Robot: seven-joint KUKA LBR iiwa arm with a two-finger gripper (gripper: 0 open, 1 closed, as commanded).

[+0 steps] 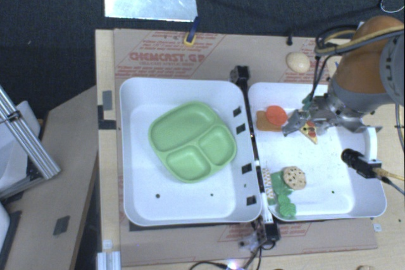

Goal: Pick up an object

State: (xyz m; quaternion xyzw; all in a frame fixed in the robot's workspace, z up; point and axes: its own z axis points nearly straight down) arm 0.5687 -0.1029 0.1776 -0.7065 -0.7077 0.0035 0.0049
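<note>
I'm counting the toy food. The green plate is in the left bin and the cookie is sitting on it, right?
Not quite. The green plate is in the left bin, but the cookie isn't on it. The camera view shows the cookie lying in the right bin, near its front left corner.

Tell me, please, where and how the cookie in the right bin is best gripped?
Probably across its round edge, coming straight down: the cookie lies flat, with bare bin floor to its right, while green toy food crowds its left and lower side.
</note>
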